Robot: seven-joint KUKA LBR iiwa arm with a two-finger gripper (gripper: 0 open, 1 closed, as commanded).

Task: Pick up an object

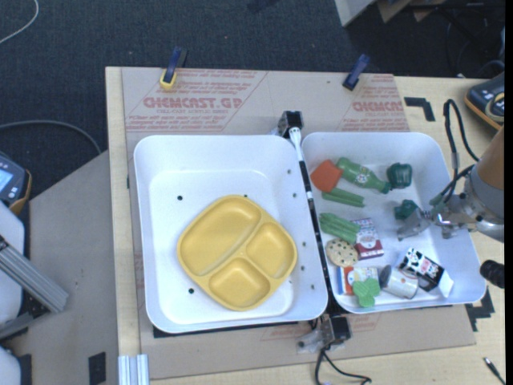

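Observation:
My gripper (pixel 421 217) hangs over the right side of the right bin (pixel 425 147), open, with nothing seen between its fingers. A small dark teal piece (pixel 405 209) lies just left of it. Other toys lie in this bin: an orange piece (pixel 325 175), a green bottle (pixel 362 175), a dark green block (pixel 398 174), a cookie (pixel 341 253), a red and white box (pixel 369 245), a black and white carton (pixel 422 269) and a grey can (pixel 398 283). The grey arm (pixel 490 203) comes in from the right.
The left bin (pixel 160 167) holds a yellow divided plate (pixel 236 251). A black hinge strip (pixel 304 187) runs between the bins. Two clamps (pixel 171 70) (pixel 356 73) hold the cardboard base at the back. Cables (pixel 450 135) hang near the right bin's far corner.

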